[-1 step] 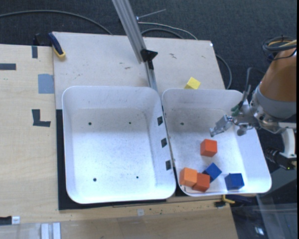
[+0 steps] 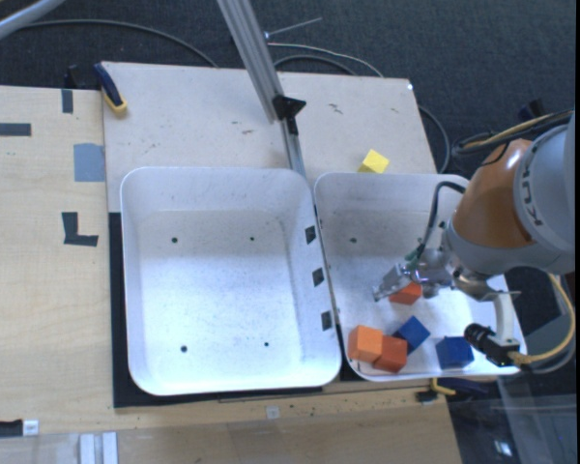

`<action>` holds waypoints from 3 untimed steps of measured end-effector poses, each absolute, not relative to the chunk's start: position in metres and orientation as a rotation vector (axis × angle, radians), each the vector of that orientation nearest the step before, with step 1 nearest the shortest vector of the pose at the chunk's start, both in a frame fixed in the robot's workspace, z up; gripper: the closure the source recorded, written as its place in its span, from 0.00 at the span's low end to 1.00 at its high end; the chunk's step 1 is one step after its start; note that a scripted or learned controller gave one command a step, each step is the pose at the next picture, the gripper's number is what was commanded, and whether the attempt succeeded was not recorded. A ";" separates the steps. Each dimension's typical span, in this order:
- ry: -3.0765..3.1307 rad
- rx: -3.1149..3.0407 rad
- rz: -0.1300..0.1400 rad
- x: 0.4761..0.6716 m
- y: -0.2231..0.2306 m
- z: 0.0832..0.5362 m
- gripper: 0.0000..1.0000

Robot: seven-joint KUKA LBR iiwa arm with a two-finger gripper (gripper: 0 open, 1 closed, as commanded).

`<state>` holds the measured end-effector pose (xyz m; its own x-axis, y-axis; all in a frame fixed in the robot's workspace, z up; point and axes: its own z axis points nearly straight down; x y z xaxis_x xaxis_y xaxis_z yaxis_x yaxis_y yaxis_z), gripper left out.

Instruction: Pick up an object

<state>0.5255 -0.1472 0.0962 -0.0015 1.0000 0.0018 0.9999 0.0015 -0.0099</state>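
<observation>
Left bin [image 2: 222, 187] white, faint grey speckle, four dark dots. Right bin [image 2: 367, 201] white. Inside right bin: orange cube [image 2: 367, 341], red-orange cube [image 2: 391, 356], two blue cubes [image 2: 414, 333] [image 2: 454, 353], red-orange block [image 2: 405, 294] at metallic grey pincer [image 2: 398, 284]. Yellow block [image 2: 374, 161] on pale beige surface [image 2: 193, 114]. Arm [image 2: 522, 201] grey, orange band. Grey and black tape patches [image 2: 87, 162] on light wood at left.

The arm [image 2: 522, 211] covers the right bin's [image 2: 367, 196] far side.

Small red-orange block [image 2: 406, 294] sits at gripper [image 2: 398, 286] tip, mid right bin [image 2: 367, 201]. Grip unclear.
</observation>
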 end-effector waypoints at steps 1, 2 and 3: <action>-2.225 -2.218 -0.001 0.517 -0.128 0.139 0.00; -2.223 -2.216 0.002 0.516 -0.129 0.146 1.00; -2.222 -2.216 0.003 0.516 -0.129 0.145 0.00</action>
